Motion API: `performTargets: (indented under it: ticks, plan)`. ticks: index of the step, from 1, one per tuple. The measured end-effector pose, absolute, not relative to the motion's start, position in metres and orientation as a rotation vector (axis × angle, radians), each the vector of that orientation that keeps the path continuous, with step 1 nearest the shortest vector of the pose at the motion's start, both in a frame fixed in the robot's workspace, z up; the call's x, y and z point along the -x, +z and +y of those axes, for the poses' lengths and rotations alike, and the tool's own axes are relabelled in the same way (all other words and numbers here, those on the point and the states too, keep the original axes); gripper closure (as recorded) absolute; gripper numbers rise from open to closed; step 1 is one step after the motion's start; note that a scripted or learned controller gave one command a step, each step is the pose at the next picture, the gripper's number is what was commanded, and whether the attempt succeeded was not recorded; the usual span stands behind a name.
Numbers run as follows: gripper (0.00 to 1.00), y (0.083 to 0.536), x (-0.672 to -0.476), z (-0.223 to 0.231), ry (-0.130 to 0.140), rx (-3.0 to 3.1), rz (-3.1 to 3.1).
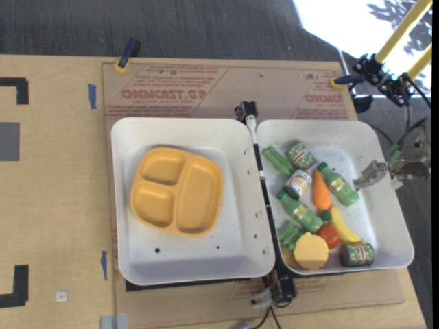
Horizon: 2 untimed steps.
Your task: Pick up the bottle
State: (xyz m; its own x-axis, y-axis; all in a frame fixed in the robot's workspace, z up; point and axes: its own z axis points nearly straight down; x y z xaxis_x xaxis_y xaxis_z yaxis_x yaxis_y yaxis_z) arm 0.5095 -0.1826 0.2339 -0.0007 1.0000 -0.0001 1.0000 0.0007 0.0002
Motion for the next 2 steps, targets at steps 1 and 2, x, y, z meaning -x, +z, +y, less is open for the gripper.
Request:
performTargets:
  ticks: [1,2]
  plan:
    - [0.00,0.162,-0.537,-0.152,-0.002,-2.561,1.826]
    - [1.00,0.172,-0.538,-0.152,0.000,-2.560,1.826]
